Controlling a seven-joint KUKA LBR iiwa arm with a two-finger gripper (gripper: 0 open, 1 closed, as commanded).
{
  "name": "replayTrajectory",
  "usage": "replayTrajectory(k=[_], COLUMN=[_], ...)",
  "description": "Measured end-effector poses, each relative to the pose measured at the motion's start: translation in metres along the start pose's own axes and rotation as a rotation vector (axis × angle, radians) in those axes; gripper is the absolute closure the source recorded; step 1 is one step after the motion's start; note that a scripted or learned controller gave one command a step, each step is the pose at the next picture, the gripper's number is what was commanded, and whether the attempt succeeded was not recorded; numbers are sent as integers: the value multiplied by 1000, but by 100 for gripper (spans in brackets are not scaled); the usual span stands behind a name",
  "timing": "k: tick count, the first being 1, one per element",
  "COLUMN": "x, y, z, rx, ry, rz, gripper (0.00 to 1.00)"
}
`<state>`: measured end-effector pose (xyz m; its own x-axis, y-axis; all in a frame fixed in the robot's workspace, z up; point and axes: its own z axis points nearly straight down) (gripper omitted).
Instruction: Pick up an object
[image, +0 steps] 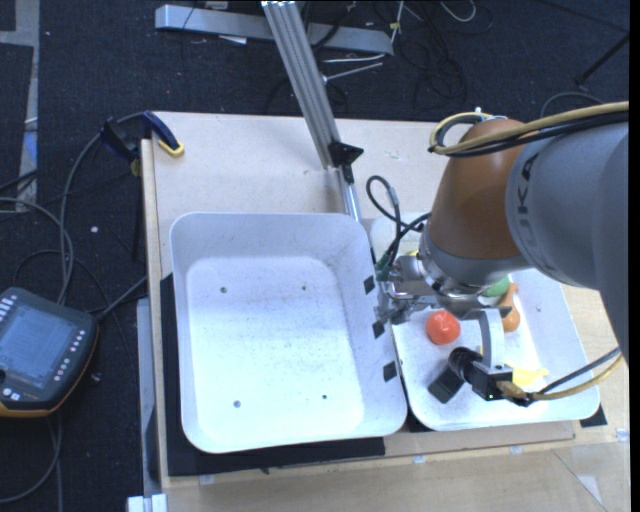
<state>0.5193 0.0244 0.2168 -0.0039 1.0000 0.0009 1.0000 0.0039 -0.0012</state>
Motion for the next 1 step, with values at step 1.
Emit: replayTrajectory(k=[1], x=[52], y=[10], z=[5], rx=[0], ry=[0], rz=[-1], gripper=[100])
